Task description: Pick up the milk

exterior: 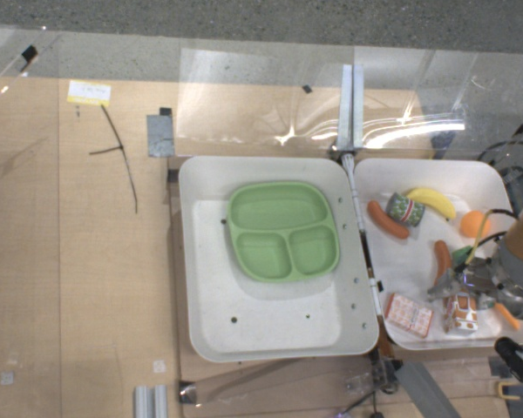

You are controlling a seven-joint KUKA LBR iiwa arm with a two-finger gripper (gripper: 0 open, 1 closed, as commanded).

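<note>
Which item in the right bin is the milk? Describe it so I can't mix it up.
Look in the right-hand shallow white bin, at its front edge beside the robot's hand. The milk is the small red-and-white printed carton there. A flatter pinkish-red packet lies to its left; the carton is boxier.

A green three-compartment plastic tray (284, 232) sits alone in the left white bin (200, 320), with bare floor open along the bin's near and left sides. The right white bin (379, 259) is crowded: a yellow banana (436, 200), a small green can (404, 208), two red sausages (388, 219), an orange fruit (475, 223), a flat red-patterned packet (409, 314) and a small red-and-white milk carton (460, 314) lie close together. The grey arm's two-finger gripper (458, 286) hangs just above the carton, between neighbours.
</note>
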